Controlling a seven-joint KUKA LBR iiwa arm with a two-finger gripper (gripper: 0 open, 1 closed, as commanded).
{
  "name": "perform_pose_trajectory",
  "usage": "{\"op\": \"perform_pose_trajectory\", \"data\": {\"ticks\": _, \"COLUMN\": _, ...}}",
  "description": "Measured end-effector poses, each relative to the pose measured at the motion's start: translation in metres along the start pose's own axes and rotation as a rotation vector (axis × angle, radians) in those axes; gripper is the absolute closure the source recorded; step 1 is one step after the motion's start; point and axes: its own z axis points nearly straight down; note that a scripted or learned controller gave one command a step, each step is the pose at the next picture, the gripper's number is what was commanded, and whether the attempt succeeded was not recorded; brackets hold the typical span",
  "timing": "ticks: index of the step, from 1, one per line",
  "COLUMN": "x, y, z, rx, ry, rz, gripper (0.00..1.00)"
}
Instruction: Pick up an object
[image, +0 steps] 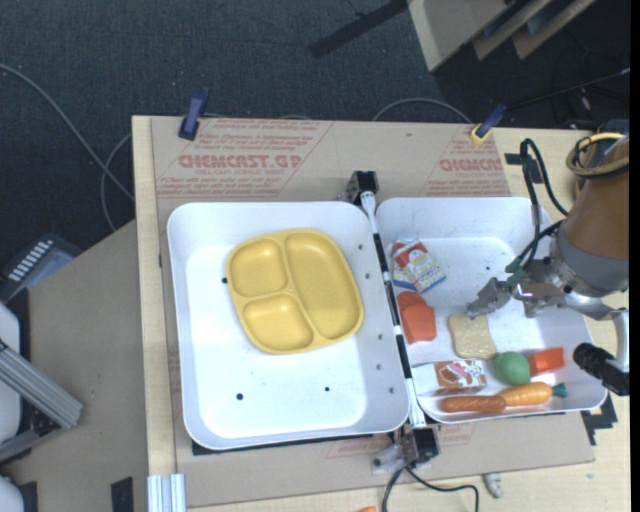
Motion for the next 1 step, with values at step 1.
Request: {"op": "perform_pose_trajectory", "data": {"ticks": 1, "x": 0.0244, "y": 0.0121, "z": 0.0328, "rx": 0.0, "ry": 0.002, "rz": -0.002, "gripper": 0.0}}
